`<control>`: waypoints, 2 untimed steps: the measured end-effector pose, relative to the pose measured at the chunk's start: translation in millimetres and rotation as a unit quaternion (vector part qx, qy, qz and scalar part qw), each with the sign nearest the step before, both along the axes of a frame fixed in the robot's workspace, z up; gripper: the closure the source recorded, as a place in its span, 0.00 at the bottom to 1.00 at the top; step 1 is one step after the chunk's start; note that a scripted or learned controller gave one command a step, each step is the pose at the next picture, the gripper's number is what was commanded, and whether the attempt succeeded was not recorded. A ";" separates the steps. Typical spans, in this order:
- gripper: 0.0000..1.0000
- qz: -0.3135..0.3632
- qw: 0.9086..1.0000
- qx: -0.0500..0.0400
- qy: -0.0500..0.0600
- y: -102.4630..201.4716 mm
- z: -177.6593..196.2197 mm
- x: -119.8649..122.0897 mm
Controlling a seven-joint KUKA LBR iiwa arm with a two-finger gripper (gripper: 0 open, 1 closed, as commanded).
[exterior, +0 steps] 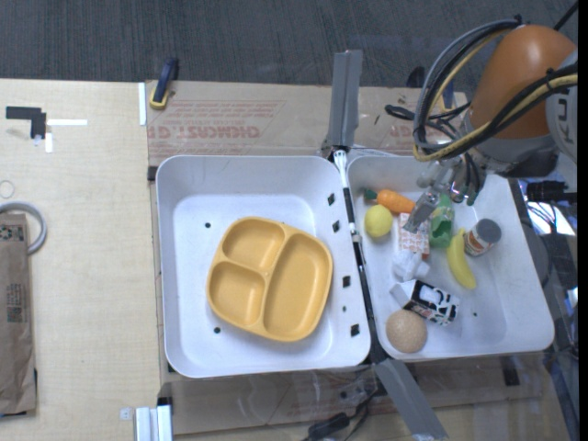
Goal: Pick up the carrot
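The orange carrot (396, 201) lies in the right bin (519, 324) near its far left corner, just behind a yellow lemon (378, 221). My gripper (424, 211) hangs over the bin's far middle, just right of the carrot's thick end, its grey fingers pointing down and left. Nothing shows between the fingers. The arm's orange band and cables rise behind it at the upper right.
In the right bin lie a green item (441, 223), a banana (459, 261), a small can (480, 237), a white wrapper (411, 244), a black-and-white carton (432, 302) and a tan ball (406, 331). The left bin (184, 246) holds a yellow divided plate (269, 278).
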State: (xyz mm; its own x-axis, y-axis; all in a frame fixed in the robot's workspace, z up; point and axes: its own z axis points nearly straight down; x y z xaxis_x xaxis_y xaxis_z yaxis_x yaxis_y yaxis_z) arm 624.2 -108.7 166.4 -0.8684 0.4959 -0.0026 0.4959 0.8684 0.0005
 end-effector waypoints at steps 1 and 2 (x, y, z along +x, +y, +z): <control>0.00 0.059 0.998 0.000 -0.001 -45.3 74.2 -19.5; 0.00 0.255 0.967 0.000 -0.001 19.9 61.8 25.6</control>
State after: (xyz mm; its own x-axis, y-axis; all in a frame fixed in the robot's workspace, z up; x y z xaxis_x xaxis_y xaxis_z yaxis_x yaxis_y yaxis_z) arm 649.7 -88.8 228.2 -1.0000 0.0022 -0.0045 0.0022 1.0000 0.0001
